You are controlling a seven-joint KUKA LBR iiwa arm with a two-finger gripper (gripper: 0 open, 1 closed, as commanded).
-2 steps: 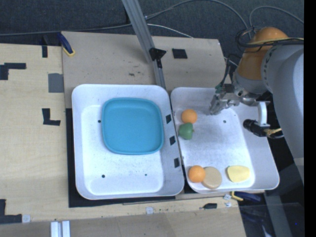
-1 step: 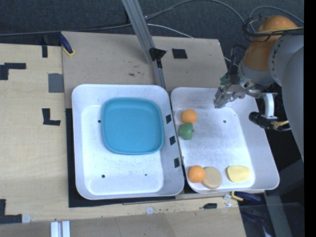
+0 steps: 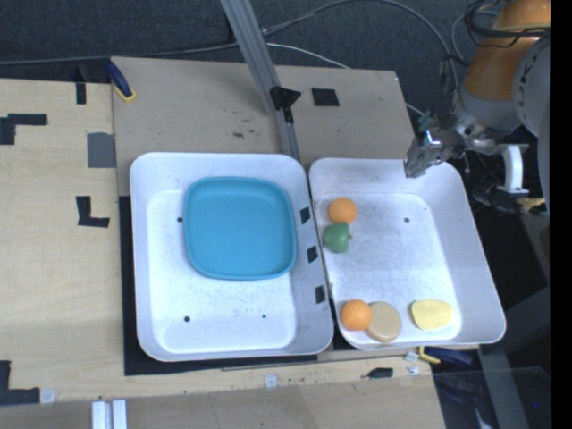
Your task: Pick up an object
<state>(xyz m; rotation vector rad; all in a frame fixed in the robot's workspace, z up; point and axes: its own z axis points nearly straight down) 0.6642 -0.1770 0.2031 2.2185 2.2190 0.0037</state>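
The end effector [image 3: 418,162] — grip state unreadable — is hovering at the right bin's [image 3: 474,239] far rim, the orange ball [image 3: 341,210] lying nearest, leftward.

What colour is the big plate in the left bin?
Light blue; the plate shows best in the camera view.

Grey arm w/ orange band entering from right side of view, wrist angled down-left, gripper [image 3: 417,164] pointed downward at upper right, nothing visible betw. fingers
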